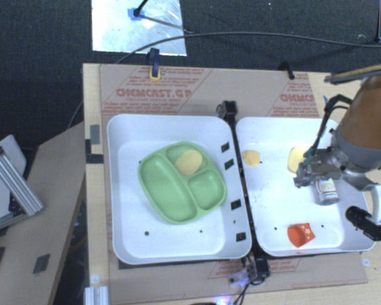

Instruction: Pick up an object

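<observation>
Gripper [314,170], finger state unclear, hovers beside upright silver can [326,191], axis vertical.

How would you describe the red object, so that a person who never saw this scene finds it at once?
Look at the right bin of the two white bins. Near its front edge lies the red object, small, crumpled and orange-red, below the can at the gripper. It is the one red thing there; its neighbours are a silver can and pale yellow pieces farther back.
</observation>
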